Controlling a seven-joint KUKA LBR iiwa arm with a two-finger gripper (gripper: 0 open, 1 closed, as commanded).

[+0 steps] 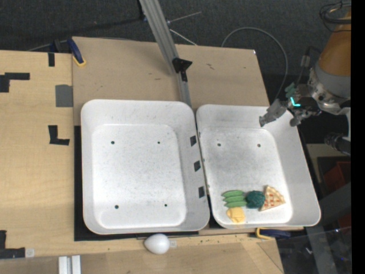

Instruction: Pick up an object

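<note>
My pincer point(280, 113) is hovering over the far right rim of the right bin point(296, 153), fingers spread apart and gripping nothing. I am seeing the toy food lying well away, at that bin's near edge: green pea pods point(232, 196), a broccoli piece point(255, 198), a pizza slice point(273, 198) and a yellow piece point(235, 213). A white egg point(157, 244) is sitting on the bench, outside the left bin point(137, 110).

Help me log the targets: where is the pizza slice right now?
The pizza slice lies in the right bin, near its front right corner, just right of the green broccoli.
</note>
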